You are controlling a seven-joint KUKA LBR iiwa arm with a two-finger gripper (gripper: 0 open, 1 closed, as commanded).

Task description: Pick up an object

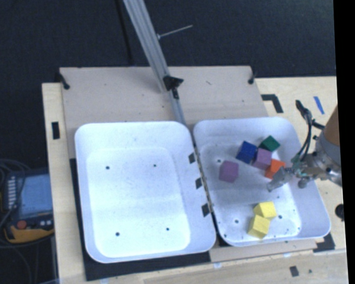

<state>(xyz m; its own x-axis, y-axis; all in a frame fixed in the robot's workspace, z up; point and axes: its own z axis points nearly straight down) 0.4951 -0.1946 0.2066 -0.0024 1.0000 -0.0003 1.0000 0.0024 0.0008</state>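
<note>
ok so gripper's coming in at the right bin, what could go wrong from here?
1. The gripper is low beside the orange block, which sits packed against the purple block, blue block and green block. A finger could land on a neighbour or shove the cluster.
2. That cluster lies close to the right bin's far right side, so the approach may be cramped.
</note>
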